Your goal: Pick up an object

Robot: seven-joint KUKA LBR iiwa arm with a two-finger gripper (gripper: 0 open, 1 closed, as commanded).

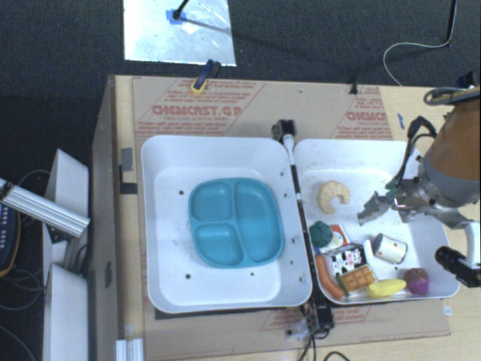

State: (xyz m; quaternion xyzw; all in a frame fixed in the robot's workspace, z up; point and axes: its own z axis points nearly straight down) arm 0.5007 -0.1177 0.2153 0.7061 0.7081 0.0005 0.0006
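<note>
White bins sit side by side on the desk. The left bin (169, 277) holds a blue divided plate (235, 222). In the right bin (361, 153), a croissant (333, 195) lies left of the gripper (373, 207), whose fingers are spread, holding nothing. Toy foods cluster nearer, including a banana (386, 287).

Landmark: the divider (294, 194) between the two bins.
Left bin (169, 277): holds a blue sectioned plate (234, 222), lying flat, left of the divider.
Right bin (361, 160): holds the small things, right of the divider.
Croissant (334, 195): just right of the divider, alone.
Green piece (322, 234): near the divider, below the croissant.
Front cluster: carrot (328, 274), waffle (356, 277), banana (386, 287), purple ball (416, 280).
White cup (390, 249): on its side, further right.
Gripper (373, 207): above the right bin, between croissant and cup, holding nothing.
</note>
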